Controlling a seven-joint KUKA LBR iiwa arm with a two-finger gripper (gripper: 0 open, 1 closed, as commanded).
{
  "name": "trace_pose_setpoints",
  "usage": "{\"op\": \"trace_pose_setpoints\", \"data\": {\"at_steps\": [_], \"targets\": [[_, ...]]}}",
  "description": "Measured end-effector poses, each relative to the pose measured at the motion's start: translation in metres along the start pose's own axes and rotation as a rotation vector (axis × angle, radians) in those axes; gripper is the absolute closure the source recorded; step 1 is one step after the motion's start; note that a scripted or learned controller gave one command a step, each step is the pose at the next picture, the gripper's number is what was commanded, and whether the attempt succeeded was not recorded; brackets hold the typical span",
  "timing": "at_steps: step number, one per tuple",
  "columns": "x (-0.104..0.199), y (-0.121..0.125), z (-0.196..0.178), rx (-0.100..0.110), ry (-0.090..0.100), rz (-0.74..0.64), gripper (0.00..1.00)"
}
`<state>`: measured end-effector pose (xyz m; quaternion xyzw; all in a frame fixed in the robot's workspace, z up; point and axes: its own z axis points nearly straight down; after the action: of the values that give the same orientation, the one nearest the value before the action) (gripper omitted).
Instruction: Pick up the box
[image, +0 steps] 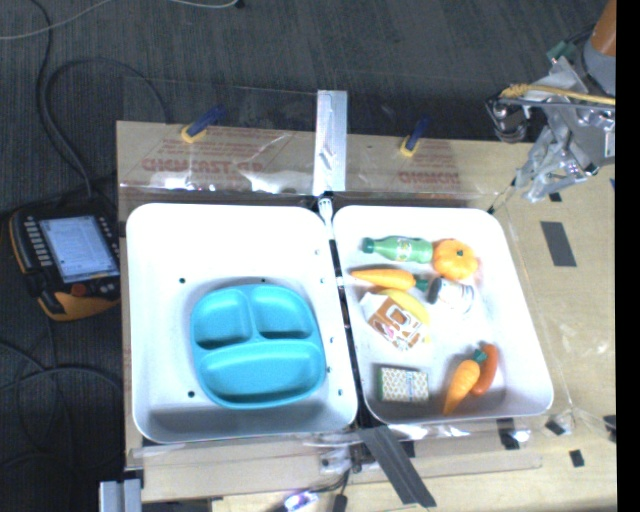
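White plastic bins sit side by side on the bench as our grey arm's two-finger gripper (548, 172) hangs at the upper right, outside both bins and well apart from its target. We cannot tell how the gripper is set from this slanted overhead view. The small flat cardboard box with a green-and-white pattern (404, 383) lies near the front wall of the right-hand bin (515, 290), just beside an orange carrot (461, 382) and an orange-red pepper-like piece (486, 366). Behind it we see a white-and-orange printed packet (397, 322), a yellow banana (384, 277), a green bottle (397, 246) and a small orange pumpkin (456, 259). A blue sectioned plastic tray (260, 343) rests in the left-hand bin (160, 300).

We judge the pick has yet to begin. The risks ahead: the box lies flat and low, so the gripper may slide over it; the carrot close by could be nudged or seized instead; the bin's front wall may crowd the approach.
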<state>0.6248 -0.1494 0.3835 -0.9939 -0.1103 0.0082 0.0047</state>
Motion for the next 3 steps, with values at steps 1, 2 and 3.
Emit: {"op": "trace_pose_setpoints", "data": {"at_steps": [1,2,3], "targets": [[0.0,-0.001,-0.007,0.003,-0.004,-0.005,1.0],[0.001,-0.002,-0.015,0.007,-0.007,-0.01,1.0],[0.001,-0.003,-0.022,0.01,-0.01,-0.014,1.0]]}}
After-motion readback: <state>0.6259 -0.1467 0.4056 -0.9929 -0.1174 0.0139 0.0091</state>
